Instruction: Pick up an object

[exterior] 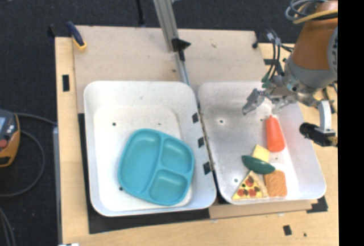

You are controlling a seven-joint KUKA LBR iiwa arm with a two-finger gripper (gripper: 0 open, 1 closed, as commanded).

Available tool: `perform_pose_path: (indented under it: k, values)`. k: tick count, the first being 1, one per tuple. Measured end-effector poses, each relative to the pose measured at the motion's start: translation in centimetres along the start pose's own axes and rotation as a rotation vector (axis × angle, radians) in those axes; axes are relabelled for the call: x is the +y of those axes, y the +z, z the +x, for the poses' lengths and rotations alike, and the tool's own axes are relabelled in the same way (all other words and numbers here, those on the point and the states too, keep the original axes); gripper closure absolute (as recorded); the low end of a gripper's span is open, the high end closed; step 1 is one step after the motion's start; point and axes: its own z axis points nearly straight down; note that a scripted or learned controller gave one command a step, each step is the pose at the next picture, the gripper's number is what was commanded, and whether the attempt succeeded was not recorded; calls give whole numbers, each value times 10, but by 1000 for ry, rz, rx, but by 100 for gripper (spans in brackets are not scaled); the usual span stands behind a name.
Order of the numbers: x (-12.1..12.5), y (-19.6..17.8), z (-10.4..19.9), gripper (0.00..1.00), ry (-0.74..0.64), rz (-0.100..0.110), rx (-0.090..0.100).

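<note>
Glossy turquoise plastic tray, matt white bins, raw wooden bench.

Two bins sit side by side on the worktop. The left bin holds a divided plate in its near half. In the right bin, taken as the landmark, the things crowd its near right part: a carrot farthest back, a wedge just before it, a pod touching that wedge, then a pizza slice and a bread piece side by side at the near edge. The gripper hangs over the bin's far right.
</note>
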Motion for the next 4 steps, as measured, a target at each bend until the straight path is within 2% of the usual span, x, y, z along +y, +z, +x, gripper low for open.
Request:
perform_pose_path:
  k: [2,3,4]
  values:
    - [6,96,11,0,0,2,-1]
    - [6,113,10,0,0,2,-1]
    - [7,100,9,100,1,-3,-2]
